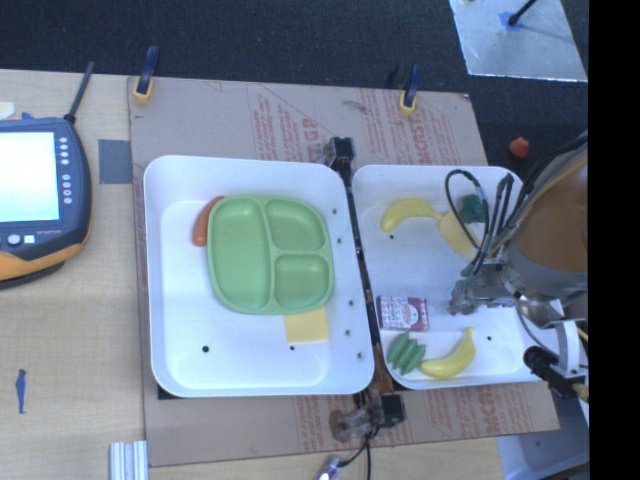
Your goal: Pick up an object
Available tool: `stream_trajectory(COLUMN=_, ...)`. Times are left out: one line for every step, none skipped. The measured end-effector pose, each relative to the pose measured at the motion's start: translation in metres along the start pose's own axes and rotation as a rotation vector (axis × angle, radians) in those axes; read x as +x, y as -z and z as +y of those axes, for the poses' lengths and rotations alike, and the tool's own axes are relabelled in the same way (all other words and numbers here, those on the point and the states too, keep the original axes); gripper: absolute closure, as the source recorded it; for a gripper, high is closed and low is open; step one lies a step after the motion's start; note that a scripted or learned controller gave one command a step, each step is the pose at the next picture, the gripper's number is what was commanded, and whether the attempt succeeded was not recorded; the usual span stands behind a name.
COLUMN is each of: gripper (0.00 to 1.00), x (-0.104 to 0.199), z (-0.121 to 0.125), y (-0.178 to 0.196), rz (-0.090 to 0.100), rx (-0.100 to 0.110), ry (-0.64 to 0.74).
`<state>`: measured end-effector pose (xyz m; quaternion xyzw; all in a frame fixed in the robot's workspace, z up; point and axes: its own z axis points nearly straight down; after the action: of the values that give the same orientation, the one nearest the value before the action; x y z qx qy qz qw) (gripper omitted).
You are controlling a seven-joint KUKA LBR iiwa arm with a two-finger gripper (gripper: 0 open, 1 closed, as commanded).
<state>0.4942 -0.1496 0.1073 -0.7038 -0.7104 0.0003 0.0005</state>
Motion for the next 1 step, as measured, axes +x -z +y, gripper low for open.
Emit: stream_trajectory(gripper=1.00, x=0.0220, z=0.0315, y=0.0774, rz=0.000, rx=0.001, ry=-0.005)
